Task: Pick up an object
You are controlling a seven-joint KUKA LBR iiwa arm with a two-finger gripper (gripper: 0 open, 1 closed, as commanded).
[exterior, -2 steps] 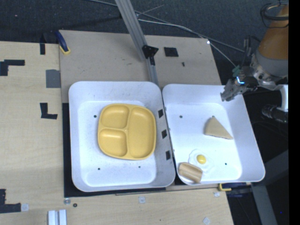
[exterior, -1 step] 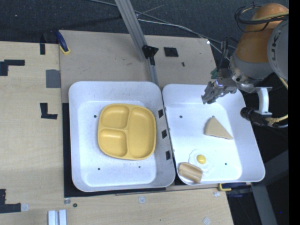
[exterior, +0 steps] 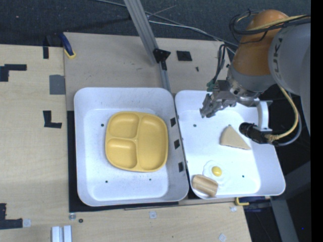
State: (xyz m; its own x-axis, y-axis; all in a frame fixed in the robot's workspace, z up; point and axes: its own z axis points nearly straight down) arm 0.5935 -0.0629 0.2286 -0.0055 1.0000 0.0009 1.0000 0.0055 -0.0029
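On the counter [exterior: 30,135] two white bins sit side by side, their inner rims touching. The left bin [exterior: 86,185] holds a yellow divided plate [exterior: 136,140] lying flat near its middle. The right bin [exterior: 262,183] holds a tan wedge [exterior: 234,137] toward its right edge, a fried egg toy [exterior: 216,172] near the front edge, and a small bread roll [exterior: 204,185] at the front left corner, touching the rim and just beside the egg. The pincer [exterior: 207,112] hangs over the back left part of the right bin, above bare floor, well apart from the wedge and holding nothing; whether its tips are apart or together I cannot tell. A slanted metal pole [exterior: 144,24] crosses the counter's back edge, behind both bins.
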